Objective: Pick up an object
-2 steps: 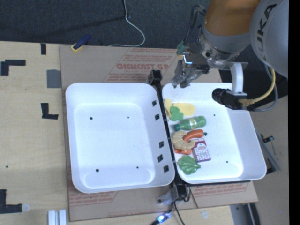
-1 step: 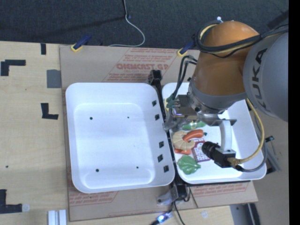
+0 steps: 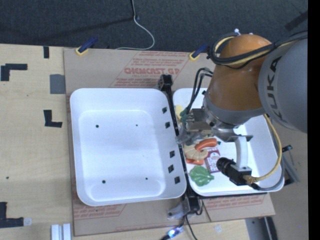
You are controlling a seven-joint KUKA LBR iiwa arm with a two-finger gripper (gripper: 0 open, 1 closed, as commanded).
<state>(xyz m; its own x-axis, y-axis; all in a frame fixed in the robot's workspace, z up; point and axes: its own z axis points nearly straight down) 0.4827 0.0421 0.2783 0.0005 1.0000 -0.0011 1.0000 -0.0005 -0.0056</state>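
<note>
The pincer (image 3: 192,129) is being held low over the left side of the right bin (image 3: 267,184), beside the divider; how its jaws stand cannot be told. An orange-red object (image 3: 206,145) is lying just right of and below it, with a green object (image 3: 201,174) lying nearer the bin's front edge.

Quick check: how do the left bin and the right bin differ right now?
The left bin shows its bare white floor; the right bin holds small items, among them a green piece and an orange one. The left bin lies in open view; the arm covers much of the right bin. Both are shallow and white.
</note>
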